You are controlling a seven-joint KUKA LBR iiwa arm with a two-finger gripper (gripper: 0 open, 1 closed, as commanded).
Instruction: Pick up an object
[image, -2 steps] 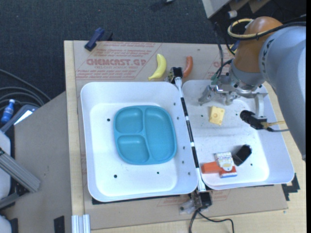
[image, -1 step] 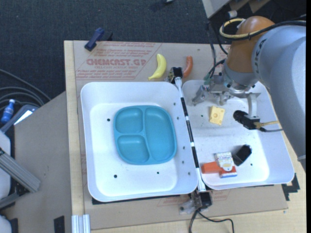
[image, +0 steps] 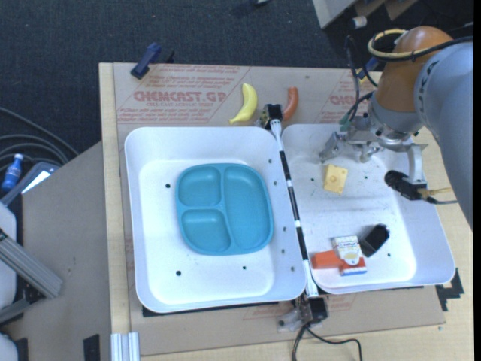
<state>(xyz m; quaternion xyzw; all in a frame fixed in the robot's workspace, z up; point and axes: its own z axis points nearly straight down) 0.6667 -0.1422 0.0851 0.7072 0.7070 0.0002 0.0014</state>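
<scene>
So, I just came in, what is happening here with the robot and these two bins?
A grey robot arm with an orange band reaches in from the right over the right bin. Its gripper hangs above the far part of that bin, near a yellow cheese wedge; nothing is seen held. A small box, an orange piece and a black object lie nearer the front. The left bin holds a blue divided plate.
</scene>
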